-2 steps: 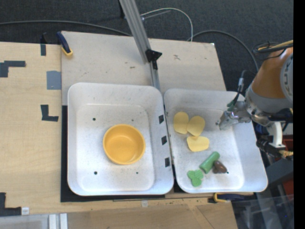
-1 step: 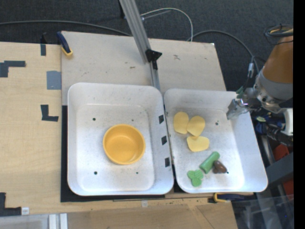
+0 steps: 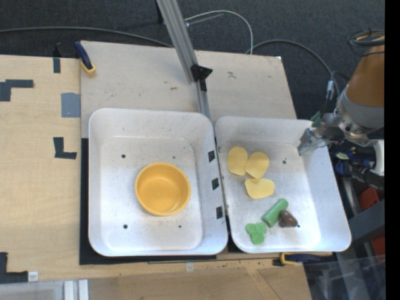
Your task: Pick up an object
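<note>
In the right bin (image 3: 325,186), the chips (image 3: 250,170) are lying toward ten o'clock; thin, stiff, probably slippery, likely needing an edge pinch. The gripper (image 3: 307,141) is hovering at two o'clock, grip unreadable.

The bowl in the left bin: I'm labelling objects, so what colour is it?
The bowl is plain yellow-orange, with no pattern; the camera view shows it clearly.

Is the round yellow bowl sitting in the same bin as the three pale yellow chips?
No, the round yellow bowl sits in the left bin; the pale yellow chips lie in the right bin.
</note>
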### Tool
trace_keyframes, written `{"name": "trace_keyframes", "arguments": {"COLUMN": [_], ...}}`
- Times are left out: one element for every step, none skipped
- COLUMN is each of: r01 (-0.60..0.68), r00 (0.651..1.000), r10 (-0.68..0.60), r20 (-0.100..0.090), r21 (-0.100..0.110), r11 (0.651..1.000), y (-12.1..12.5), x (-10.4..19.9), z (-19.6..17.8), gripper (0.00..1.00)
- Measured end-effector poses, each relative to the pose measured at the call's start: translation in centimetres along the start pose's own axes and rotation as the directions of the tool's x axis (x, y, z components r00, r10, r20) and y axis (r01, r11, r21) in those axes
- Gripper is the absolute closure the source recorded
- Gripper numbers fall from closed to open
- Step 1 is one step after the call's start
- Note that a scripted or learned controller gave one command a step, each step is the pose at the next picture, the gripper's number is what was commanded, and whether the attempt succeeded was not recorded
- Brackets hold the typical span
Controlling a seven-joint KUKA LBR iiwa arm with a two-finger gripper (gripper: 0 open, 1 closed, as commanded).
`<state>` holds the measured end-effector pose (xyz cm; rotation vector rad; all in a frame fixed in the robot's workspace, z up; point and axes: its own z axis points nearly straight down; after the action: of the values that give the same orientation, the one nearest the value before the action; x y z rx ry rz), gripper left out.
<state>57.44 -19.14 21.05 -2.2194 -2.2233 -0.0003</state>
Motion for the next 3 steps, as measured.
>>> {"name": "trace_keyframes", "arguments": {"r01": [0.005, 0.004, 0.005], "r00": [1.0, 1.0, 1.0], "r10": [-0.005, -0.004, -0.005], "r20": [-0.002, -0.001, -0.001], "r21": [0.0, 0.002, 0.002], "r11": [1.0, 1.0, 1.0], "y": [0.1, 0.0, 1.0], "x": [5.9, 10.9, 16.3], "z": [-1.1, -0.3, 0.4], "gripper": [1.0, 1.0, 1.0]}}
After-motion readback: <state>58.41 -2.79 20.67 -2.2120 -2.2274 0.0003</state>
